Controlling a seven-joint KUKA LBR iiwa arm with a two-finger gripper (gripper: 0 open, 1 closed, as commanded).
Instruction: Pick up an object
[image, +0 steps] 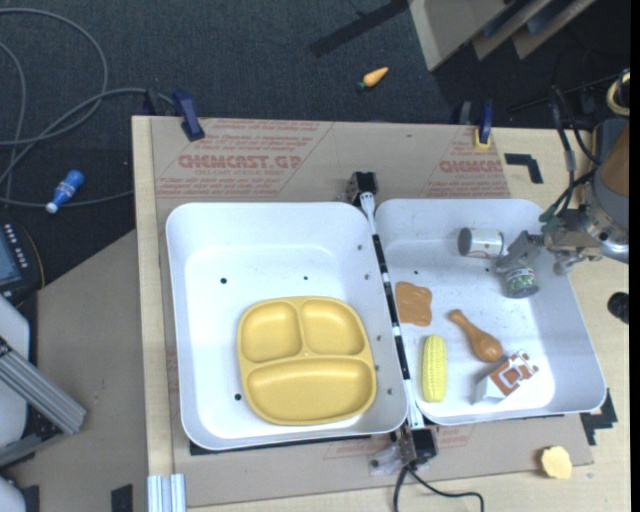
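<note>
- The arm reaches in from the right, and its gripper (522, 262) hangs low over the upper right part of the right bin (560, 395).
- From where I stand I cannot tell whether it is released, clenched or grasping anything; the end of it is a blur of grey metal.
- Just left of the gripper, a small silver can (481, 241) lies on its side on the bin floor, near the bin's top wall. It looks close to the gripper, but whether they touch is not clear.
- Lower in the same bin, a flat brown piece (413, 303) lies by the left wall, close to the divide between the bins.
- Below it a yellow corn cob (434, 368) lies lengthwise, its end pointing up toward the brown piece.
- To the right of the corn is a tan drumstick-shaped toy (476, 336), tilted on a diagonal.
- Near the bin's lower right corner sits a small white and orange-brown carton (510, 376), just beside the drumstick's fat end.
- The left bin (200, 250) holds a yellow divided plate (305, 358) with three sections, set toward the lower middle.
- Outside the bins, a yellow lump (556, 461) rests on the bench at lower right, a small orange thing (375, 76) lies on the dark floor above, and a blue and white bottle (66, 189) lies on the floor at left.
</note>
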